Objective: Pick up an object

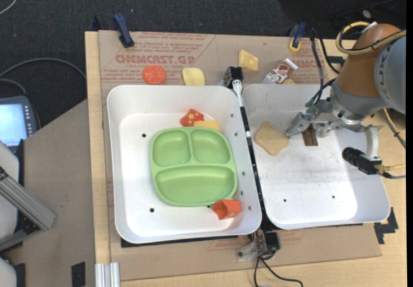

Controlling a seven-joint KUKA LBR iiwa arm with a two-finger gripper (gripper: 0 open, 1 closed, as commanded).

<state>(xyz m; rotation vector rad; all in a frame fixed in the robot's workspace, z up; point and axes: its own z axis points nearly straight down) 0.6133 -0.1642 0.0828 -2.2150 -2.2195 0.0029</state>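
- The grey arm (381, 76) reaches in from the right, and its jaws hang low over the right bin (322, 205), near that bin's far edge.
- Jaws: whether wide or narrow, I cannot tell from here; the tips blur into dark metal.
- Just left of them, a tan bread-like piece (271, 138) lies flat by the right bin's left wall, apart from the tips.
- Over in the left bin (126, 169), a green divided plate (192, 166) sits in the middle.
- A red piece (191, 118) and a yellow piece (208, 126) touch the plate's far rim; an orange block (226, 208) sits at its near rim.
- On the desk beyond the bins: a red disc (153, 75), two yellow pieces (193, 76) and a small carton (280, 73).
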